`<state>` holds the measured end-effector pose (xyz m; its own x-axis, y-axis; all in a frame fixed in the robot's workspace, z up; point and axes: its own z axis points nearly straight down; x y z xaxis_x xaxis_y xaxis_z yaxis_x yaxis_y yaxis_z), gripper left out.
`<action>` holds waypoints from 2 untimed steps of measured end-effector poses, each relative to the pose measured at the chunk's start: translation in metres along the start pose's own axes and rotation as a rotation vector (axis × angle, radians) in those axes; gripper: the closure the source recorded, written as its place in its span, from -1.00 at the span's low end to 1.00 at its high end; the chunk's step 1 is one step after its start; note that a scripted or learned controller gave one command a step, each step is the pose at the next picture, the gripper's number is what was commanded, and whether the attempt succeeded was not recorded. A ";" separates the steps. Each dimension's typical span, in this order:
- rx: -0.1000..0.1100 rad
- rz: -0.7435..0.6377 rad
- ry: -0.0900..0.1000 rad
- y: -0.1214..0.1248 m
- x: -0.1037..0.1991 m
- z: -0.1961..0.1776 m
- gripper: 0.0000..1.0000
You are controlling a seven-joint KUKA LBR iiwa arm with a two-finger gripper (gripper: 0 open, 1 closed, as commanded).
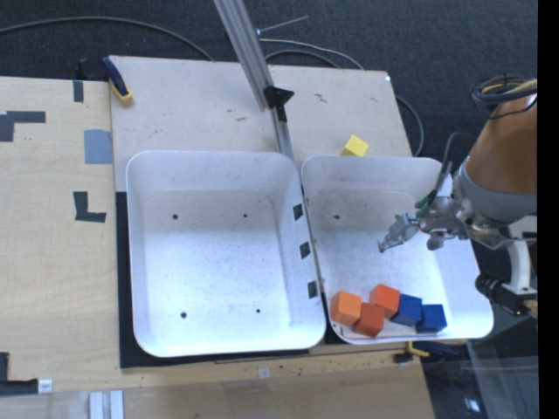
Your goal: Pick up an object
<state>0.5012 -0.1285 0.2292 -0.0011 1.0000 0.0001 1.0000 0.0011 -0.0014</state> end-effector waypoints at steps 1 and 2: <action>-0.005 -0.007 0.001 0.011 0.050 -0.048 -1.00; -0.007 -0.002 -0.002 0.062 0.037 -0.087 -1.00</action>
<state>0.5632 -0.0913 0.3160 -0.0035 1.0000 -0.0021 1.0000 0.0035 0.0056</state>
